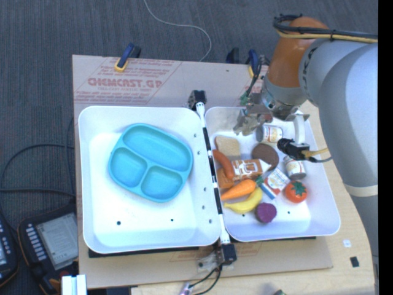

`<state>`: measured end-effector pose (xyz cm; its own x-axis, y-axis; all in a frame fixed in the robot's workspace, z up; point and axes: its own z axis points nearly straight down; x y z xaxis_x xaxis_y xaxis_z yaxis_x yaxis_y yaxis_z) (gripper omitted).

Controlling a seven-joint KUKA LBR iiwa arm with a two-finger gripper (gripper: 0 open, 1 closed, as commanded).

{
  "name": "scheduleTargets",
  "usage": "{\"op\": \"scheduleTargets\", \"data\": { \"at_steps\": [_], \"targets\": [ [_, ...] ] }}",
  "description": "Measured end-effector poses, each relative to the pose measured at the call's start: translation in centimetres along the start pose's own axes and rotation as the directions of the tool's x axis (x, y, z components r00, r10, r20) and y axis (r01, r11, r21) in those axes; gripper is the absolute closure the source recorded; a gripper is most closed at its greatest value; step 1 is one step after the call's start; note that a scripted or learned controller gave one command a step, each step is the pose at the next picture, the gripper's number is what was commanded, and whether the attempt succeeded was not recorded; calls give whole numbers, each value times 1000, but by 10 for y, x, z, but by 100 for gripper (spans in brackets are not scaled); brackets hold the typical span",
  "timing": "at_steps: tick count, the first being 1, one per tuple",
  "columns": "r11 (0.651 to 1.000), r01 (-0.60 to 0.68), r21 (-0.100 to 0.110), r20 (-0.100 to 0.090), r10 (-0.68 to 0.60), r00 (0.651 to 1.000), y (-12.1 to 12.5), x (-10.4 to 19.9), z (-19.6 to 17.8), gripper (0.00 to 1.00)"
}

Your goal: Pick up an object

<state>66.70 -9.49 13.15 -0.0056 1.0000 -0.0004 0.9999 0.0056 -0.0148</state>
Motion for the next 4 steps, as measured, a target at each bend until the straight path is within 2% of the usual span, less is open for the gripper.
{"op": "scheduleTargets", "data": {
  "at_steps": [4],
  "targets": [
    [1000, 5, 17, 0, -5, 1000, -1, 1, -27, 100]
  ]
}}
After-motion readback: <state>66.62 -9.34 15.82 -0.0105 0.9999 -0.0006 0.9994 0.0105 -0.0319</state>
